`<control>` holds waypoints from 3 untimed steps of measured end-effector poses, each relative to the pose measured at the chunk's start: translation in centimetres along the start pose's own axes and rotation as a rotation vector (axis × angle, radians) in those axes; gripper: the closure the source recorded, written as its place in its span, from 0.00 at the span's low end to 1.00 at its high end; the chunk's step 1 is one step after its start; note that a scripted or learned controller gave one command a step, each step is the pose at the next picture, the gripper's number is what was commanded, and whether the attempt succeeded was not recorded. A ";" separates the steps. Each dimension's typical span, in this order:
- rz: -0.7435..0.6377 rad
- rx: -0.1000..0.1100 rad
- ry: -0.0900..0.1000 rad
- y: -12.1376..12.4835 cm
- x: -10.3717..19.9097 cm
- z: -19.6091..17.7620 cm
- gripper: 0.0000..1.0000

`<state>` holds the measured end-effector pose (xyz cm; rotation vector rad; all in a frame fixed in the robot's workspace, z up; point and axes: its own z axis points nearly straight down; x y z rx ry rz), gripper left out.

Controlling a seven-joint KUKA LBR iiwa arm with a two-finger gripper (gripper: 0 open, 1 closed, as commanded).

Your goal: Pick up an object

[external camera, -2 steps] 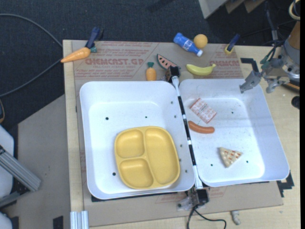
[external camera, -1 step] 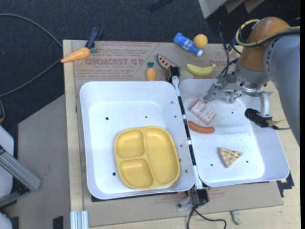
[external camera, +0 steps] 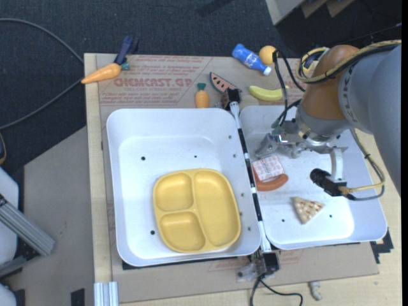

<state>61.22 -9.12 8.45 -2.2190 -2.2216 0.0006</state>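
Note:
The right bin (external camera: 357, 228) holds a red-and-white wrapped packet (external camera: 268, 167), a reddish sausage (external camera: 271, 183) just below it and a pizza slice (external camera: 307, 209) nearer the front. My gripper (external camera: 273, 145) hangs low over the bin's back-left part, right above the packet's far edge. The grey arm with its orange band (external camera: 325, 88) reaches in from the right and covers the back of that bin. I cannot make out anything held in the gripper.
In the left bin (external camera: 127, 132) lies a yellow divided plate (external camera: 194, 209). Behind the bins on the board are a carrot (external camera: 102, 74), a small orange toy (external camera: 202, 98), a watermelon slice (external camera: 220, 81), a banana (external camera: 266, 94) and a blue bottle (external camera: 250, 58).

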 end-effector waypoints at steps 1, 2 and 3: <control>0.002 0.001 0.000 -7.6 -1.2 0.0 0.00; 0.003 -0.002 -0.001 -7.6 -1.1 -0.9 1.00; 0.000 -0.002 -0.001 -11.3 5.5 -15.0 1.00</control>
